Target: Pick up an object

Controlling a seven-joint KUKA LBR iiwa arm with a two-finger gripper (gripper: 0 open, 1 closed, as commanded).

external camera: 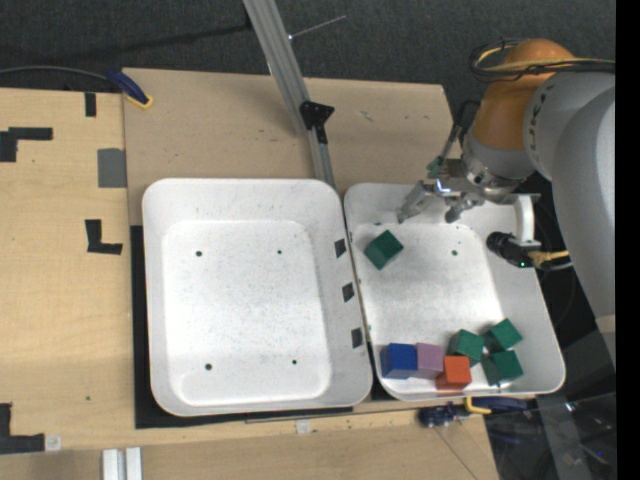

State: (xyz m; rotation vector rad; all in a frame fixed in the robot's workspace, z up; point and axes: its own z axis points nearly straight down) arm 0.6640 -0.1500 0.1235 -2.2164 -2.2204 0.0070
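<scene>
Fingers of the gripper [436,202] are spreading open and holding nothing, hovering just beyond the green cube [382,248], which is lying alone, tilted, near the far end of the right bin [520,298]. Cube is looking light and rigid, likely best pinched across flat faces. Open floor is surrounding it; the bin's inner wall is sitting close.

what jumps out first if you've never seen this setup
First the big grey arm with its orange band reaching in from the right, its gripper open above the right bin's far end. Next, a lone green block just below the gripper, and a colourful cluster of blocks in that bin's near corner.
</scene>
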